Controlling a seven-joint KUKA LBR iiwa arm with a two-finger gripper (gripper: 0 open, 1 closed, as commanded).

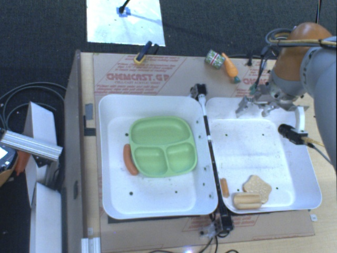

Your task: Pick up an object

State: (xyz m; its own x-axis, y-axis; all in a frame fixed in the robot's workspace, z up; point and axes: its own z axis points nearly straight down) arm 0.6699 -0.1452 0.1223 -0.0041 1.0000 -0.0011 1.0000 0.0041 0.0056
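The pickable things lie in the two white bins. In the right bin [263,141], near its front edge, a tan bread-like slice [257,186] sits touching a bun-coloured roll [246,200] just in front of it, and a small orange piece [225,187] lies beside them against the divider between the bins. Across that divider, in the left bin [113,141], a green sectioned plate [162,145] takes up the middle, with a reddish sausage [129,159] lying alongside the plate's outer edge, touching or nearly touching it.

The claw [258,103] hangs over the back rim of the right bin, well apart from the bread and roll at the front. Its thin metal fingers [243,107] appear spread, with nothing between them, though at this size the tips are hard to make out. The grey arm [316,62] with its orange band [308,33] rises behind it, away from the bins. A black cylindrical piece [292,133] juts over the far side of the right bin from the arm's side.

Behind the right bin, on the cardboard-covered bench [158,75], lie a toy carrot [230,67] and a small green can [214,58], touching each other. Farther along behind the left bin lies a yellow-and-black clip [145,53].
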